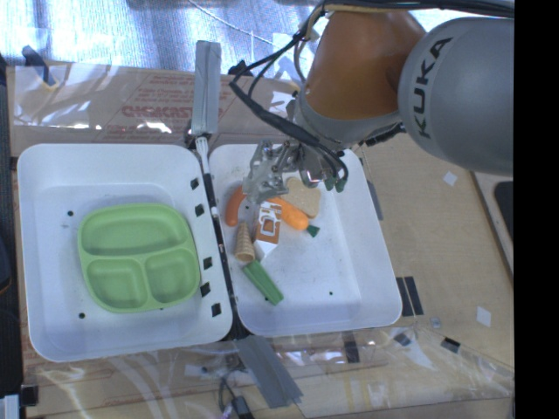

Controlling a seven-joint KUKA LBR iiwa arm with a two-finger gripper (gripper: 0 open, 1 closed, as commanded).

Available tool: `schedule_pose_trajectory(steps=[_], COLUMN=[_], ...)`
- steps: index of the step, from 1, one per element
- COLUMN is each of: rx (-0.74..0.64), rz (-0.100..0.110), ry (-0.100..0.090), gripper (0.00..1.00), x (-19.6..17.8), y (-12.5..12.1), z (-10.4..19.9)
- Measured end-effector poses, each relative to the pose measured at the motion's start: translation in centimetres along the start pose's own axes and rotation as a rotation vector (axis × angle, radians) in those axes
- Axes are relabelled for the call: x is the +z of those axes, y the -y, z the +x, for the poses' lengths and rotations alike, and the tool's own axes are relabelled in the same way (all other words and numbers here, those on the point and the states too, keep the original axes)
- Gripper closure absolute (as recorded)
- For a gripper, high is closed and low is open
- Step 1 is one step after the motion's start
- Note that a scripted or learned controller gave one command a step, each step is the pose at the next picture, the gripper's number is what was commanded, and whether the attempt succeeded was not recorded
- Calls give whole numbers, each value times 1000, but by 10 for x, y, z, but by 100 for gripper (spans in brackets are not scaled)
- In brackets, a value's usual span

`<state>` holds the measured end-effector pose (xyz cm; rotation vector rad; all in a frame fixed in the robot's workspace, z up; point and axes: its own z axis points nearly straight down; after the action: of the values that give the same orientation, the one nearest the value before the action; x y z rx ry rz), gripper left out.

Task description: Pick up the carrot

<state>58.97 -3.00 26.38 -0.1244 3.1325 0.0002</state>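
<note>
**Gripper Over the Carrot**

While the gripper (262, 184) is hanging low in the right bin (349, 269), the carrot (291, 214) is lying just beside it, to the right and a bit nearer the camera. The fingers are too blurry to tell if they are apart. A green plate (135, 256) is sitting in the left bin (52, 182).

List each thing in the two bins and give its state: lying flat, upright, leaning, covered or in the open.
Carrot: lying flat in the right bin, partly under the gripper.
Green divided plate: flat in the left bin, compartments up.
Green stick: lying flat, in the open.
Ice cream cone: lying on its side.
Small carton: lying tilted against the carrot.
</note>
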Motion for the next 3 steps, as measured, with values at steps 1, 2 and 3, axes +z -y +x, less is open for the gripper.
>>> schedule_pose_trajectory(steps=[1, 2, 3], rx=[155, 381, 405], rz=[1, 1, 1], ry=[-7, -3, -5], gripper=[100, 100, 100], x=[10, 8, -9], y=[-21, -62, -93], z=[-4, -21, 31])
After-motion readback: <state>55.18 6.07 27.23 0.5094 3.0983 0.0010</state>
